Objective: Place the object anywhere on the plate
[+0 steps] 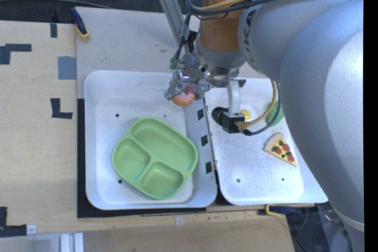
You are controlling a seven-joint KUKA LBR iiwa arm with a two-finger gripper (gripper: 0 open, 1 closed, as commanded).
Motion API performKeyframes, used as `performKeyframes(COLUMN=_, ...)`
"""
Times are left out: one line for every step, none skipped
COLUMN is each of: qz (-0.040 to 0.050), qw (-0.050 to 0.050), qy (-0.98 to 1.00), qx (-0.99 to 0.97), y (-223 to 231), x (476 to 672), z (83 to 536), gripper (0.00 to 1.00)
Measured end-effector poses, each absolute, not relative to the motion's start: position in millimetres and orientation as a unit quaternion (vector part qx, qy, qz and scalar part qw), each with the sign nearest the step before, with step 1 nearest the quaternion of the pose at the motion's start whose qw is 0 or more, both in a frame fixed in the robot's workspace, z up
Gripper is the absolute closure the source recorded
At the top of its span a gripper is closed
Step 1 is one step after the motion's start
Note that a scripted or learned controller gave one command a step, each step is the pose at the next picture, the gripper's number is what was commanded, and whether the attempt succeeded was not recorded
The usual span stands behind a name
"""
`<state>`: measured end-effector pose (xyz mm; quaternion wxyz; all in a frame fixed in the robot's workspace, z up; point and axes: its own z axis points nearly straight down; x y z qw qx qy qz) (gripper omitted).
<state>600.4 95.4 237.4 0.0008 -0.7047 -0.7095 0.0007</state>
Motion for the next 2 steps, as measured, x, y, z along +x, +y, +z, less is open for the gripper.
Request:
performKeyframes(qz=-0.0001, qw=0.001, qy=-0.709, qx=-0.705, y=152.7, x=628.0, z=233.3, gripper=1.0)
performKeyframes(qz=0.0012, qw=0.0, qy=-0.708, qx=-0.706, y=149.3, x=627.7, z=233.8, gripper=0.0)
